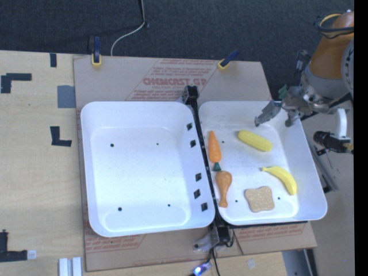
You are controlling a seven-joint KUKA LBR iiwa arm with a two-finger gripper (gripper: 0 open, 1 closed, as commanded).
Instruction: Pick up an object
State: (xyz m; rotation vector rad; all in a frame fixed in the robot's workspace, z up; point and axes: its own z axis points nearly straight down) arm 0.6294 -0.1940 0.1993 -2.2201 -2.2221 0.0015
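The right bin [305, 171] holds several toy foods. A corn cob [255, 141] lies near its middle back, a banana [283, 179] at the right, a slice of bread [260, 199] near the front. A carrot [214, 147] and a chicken drumstick [223, 187] lie along the left wall. My gripper [278, 114] hangs over the bin's back right part, just above and to the right of the corn. Its two grey fingers are spread apart with nothing between them.
The left bin [92, 154] stands beside the right one on a cardboard sheet [167, 82], held by two clamps at the back. A black divider with clips [196, 154] runs between the bins. The arm's wrist [330, 68] sits at the right edge.
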